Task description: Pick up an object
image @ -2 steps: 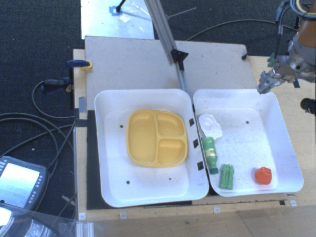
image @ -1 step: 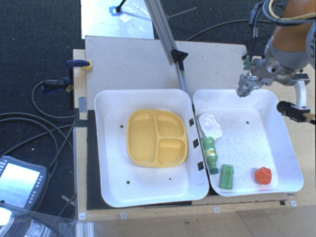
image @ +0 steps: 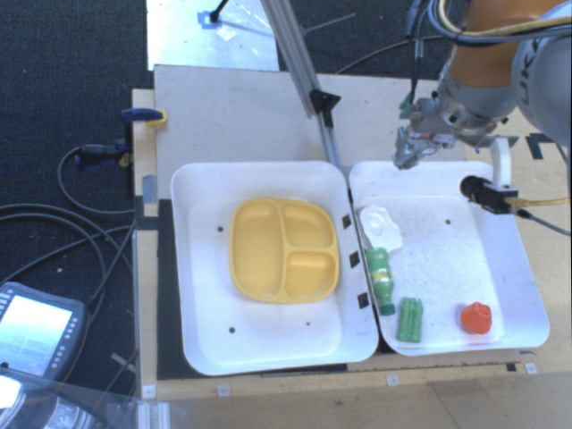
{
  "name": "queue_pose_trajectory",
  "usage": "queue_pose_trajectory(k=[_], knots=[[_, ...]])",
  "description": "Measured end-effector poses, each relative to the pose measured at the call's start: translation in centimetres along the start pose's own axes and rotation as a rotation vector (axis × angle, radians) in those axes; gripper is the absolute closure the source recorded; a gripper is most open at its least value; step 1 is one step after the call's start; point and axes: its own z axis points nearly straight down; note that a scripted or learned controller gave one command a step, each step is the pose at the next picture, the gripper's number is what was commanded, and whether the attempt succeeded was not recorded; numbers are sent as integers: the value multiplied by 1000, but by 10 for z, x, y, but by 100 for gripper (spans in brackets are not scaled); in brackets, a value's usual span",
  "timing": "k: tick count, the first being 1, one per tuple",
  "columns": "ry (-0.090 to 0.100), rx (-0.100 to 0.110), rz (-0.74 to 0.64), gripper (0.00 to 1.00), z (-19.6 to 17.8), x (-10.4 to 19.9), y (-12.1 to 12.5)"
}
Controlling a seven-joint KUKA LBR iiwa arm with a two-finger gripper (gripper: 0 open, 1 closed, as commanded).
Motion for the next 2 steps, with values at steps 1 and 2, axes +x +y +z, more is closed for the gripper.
queue_pose_trajectory(k=[1, 2], knots=[[0, 2, 1, 100, 2, 49, -3], [0, 2, 1, 100, 20, 97, 9]])
